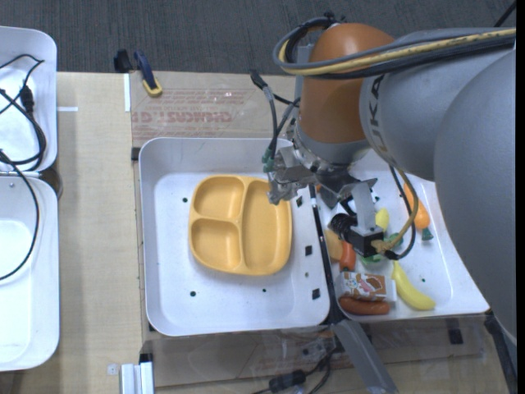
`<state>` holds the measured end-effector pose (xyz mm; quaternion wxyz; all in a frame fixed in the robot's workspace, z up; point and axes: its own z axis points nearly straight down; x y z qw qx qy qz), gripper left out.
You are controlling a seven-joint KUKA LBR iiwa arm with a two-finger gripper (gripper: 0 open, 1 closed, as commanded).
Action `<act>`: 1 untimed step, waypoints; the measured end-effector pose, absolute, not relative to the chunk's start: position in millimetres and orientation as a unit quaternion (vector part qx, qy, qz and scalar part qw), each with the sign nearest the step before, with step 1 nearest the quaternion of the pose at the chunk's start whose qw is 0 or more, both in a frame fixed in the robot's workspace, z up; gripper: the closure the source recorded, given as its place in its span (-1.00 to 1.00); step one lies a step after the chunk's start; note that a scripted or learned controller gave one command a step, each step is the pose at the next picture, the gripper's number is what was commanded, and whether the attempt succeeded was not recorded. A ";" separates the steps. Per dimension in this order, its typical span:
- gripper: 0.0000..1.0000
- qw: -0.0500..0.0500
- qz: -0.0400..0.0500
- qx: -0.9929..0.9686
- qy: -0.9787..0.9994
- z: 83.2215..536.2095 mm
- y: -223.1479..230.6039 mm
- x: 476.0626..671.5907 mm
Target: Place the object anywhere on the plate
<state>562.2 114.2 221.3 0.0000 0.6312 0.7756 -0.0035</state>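
A yellow divided plate (238, 224) lies in the left white bin (164, 290), towards its middle. My gripper (281, 189) hangs low over the plate's upper right rim, near the wall between the two bins. Wrist and cables hide its tip, and I see no object at it. Toy food lies in the right bin (461, 279): a yellow banana (410, 290), a brown sausage (365, 306), a printed packet (367, 284), a red piece (349, 257) and an orange carrot (421, 213).
The arm's big grey body covers the upper right of the bench and part of the right bin. A cardboard sheet (189, 109) with a blue and yellow clamp (146, 72) lies behind the bins. White trays with black cables (20, 121) stand at the far left.
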 end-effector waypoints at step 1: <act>1.00 0.001 -0.001 0.586 0.810 365.0 64.2 602.8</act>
